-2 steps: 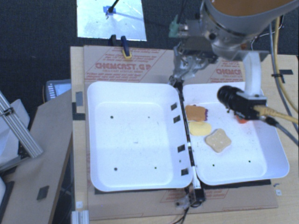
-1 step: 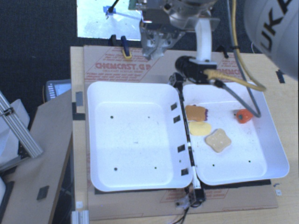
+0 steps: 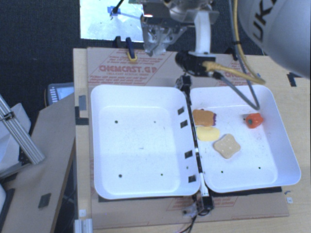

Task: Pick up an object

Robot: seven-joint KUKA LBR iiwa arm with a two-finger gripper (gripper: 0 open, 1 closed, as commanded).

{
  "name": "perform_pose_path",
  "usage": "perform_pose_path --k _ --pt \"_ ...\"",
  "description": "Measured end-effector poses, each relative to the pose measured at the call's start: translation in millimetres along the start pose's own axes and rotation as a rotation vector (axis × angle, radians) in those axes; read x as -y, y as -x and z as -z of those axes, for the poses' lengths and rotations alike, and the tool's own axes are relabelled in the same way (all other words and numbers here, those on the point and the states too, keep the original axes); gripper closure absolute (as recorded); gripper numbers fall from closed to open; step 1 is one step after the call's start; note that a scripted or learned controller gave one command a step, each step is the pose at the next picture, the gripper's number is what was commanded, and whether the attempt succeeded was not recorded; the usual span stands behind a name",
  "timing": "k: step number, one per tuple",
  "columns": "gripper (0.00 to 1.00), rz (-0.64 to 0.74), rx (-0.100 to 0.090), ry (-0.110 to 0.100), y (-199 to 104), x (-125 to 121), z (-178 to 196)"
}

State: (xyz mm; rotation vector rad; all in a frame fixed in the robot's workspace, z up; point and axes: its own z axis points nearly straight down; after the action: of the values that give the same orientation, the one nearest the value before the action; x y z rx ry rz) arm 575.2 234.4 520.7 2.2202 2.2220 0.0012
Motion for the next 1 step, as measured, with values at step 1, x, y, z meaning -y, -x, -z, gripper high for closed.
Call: perform_pose_path --k 1 --pt "1.0 0.0 -0.002 0.003 0.2 -8.4 15.3"
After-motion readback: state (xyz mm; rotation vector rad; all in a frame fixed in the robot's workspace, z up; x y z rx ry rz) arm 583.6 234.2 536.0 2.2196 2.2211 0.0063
